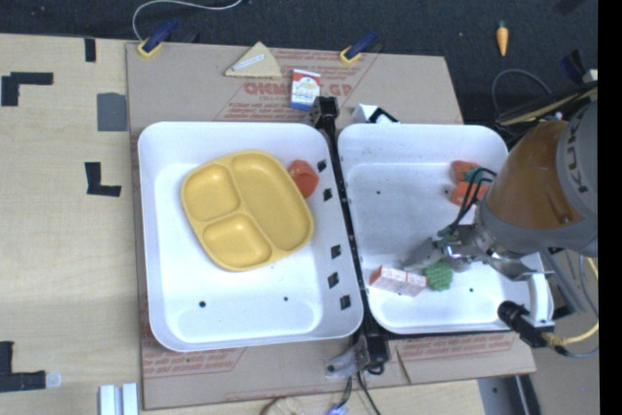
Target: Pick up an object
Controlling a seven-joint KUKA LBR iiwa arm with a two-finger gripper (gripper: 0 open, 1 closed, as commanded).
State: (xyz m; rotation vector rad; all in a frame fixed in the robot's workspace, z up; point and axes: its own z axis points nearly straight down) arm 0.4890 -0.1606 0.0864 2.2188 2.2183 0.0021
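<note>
In the right bin my gripper reaches down toward the front, just above and beside a small green object. A pink and white packet lies left of the green object on the bin floor. An orange object sits at the bin's far right, partly hidden by the arm. The left bin holds a yellow divided plate and a small red-orange object beside it. Nothing is visibly between the fingers.
A small red and white box and a tan wedge lie on the cardboard behind the bins. Clips join the bins along their shared wall. The arm's orange band covers the right bin's right side.
</note>
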